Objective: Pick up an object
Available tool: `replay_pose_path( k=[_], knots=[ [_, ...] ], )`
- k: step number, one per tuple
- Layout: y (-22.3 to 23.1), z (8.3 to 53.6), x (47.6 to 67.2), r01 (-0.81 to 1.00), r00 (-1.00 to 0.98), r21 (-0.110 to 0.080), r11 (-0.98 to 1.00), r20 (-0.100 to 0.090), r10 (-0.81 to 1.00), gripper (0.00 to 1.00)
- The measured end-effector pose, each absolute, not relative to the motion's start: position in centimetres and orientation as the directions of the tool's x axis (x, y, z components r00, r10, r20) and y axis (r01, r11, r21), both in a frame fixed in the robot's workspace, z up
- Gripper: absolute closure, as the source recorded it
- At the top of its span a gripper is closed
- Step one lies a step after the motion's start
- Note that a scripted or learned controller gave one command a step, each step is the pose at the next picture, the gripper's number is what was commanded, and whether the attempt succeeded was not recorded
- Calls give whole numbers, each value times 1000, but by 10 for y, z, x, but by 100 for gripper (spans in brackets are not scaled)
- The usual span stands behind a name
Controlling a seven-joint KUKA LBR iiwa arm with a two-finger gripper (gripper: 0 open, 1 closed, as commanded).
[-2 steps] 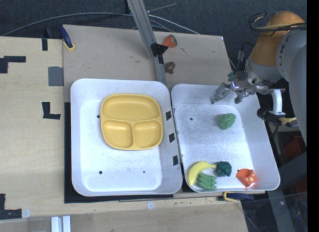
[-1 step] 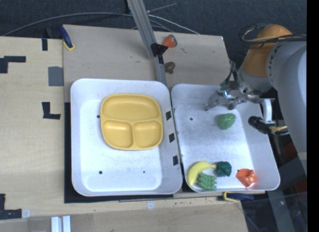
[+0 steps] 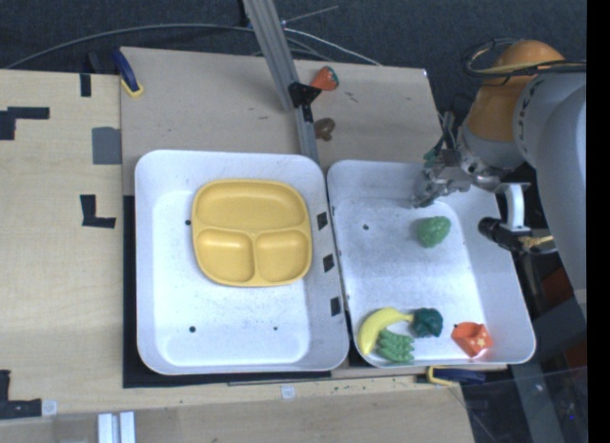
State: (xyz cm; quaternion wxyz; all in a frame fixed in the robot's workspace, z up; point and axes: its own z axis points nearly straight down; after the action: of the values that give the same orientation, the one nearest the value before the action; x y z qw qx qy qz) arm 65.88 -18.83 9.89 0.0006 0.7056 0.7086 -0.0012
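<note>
Over the right bin (image 3: pixel 496 284), near its far edge, our jaws (image 3: pixel 426 193) hang just beyond the green lump (image 3: pixel 433 231), seemingly lined up on it; whether they are parted we cannot tell, and nothing shows between them.

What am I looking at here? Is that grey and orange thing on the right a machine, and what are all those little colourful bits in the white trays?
Yes, it is a robot arm, photographed by one camera fixed above the bench and looking down at a slant. At its end sits a two-finger gripper, its "hand", hanging over the far end of the right bin. It is holding nothing: the nearest thing, a light green lump, lies just below it on the bin floor.

At the near end of that bin lie toy foods: a yellow banana, a green bumpy piece, a dark teal piece and an orange-red piece. The left bin holds a yellow divided plate.
</note>
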Motion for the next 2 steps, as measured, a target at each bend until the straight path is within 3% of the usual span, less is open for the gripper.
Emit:
replay_pose_path(
  k=[2],
  knots=[
    [-177,190,660,1000,-2,4,2,-1,1000,100]
  ],
)
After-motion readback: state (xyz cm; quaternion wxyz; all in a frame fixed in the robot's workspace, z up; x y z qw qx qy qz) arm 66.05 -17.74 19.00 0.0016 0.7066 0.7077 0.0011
